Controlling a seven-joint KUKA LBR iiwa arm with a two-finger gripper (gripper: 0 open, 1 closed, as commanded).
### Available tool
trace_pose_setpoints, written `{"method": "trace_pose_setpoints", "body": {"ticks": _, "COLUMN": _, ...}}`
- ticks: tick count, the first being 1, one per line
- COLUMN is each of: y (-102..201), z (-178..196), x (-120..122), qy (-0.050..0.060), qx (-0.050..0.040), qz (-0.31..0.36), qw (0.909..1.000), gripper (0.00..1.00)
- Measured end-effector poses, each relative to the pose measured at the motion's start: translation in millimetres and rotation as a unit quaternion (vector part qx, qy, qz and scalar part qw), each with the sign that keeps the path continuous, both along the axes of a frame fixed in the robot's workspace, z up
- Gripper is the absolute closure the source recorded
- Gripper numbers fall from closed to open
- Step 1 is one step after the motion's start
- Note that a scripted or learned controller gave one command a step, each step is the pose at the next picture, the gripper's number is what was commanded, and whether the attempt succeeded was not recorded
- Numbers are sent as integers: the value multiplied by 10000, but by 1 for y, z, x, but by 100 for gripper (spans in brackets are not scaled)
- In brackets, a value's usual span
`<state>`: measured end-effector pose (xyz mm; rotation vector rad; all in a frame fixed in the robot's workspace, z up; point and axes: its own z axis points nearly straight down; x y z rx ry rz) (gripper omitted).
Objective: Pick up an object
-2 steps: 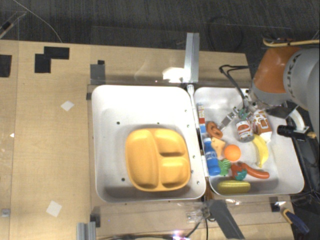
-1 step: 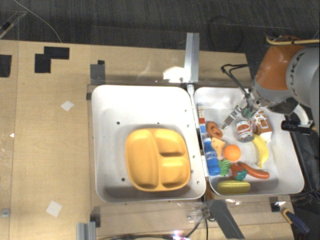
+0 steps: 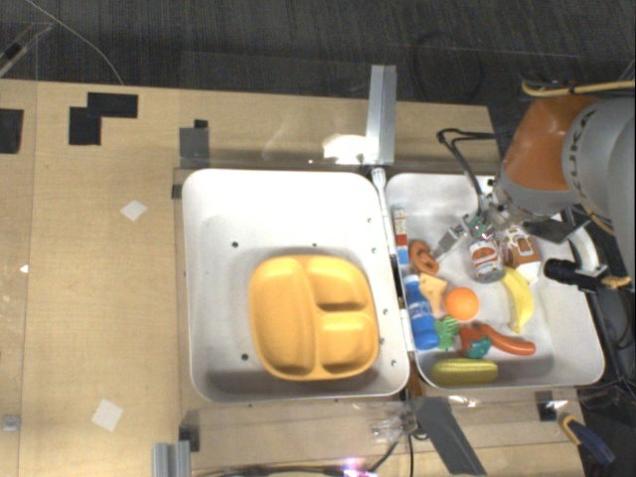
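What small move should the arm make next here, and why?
Probably a short descent onto the small can. The claw hangs in the right bin just above that can, with nothing visibly held. The banana and orange lie farther off, so the can looks like the nearest target.

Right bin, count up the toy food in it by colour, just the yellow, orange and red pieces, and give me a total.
Yellow: 2, the banana and the pickle-shaped piece.
Orange: 1, the ball.
Red: 1, the sausage.
Total: 4
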<state>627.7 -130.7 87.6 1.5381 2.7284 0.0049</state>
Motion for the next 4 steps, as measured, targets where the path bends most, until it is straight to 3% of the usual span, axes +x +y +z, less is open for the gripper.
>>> {"method": "trace_pose_setpoints", "body": {"ticks": 1, "y": -1, "z": 0, "x": 6, "qy": 4, "qx": 8, "qz": -351, "qw": 9994, "gripper": 0}}
{"method": "trace_pose_setpoints", "body": {"ticks": 2, "y": -54, "z": -2, "x": 40, "qy": 116, "qx": 49, "qz": -232, "qw": 9997, "gripper": 0}}
{"method": "trace_pose_setpoints", "body": {"ticks": 3, "y": -54, "z": -2, "x": 41, "qy": 115, "qx": 43, "qz": -230, "qw": 9997, "gripper": 0}}
{"method": "trace_pose_setpoints", "body": {"ticks": 4, "y": -33, "z": 0, "x": -15, "qy": 8, "qx": 16, "qz": -1097, "qw": 9940, "gripper": 0}}
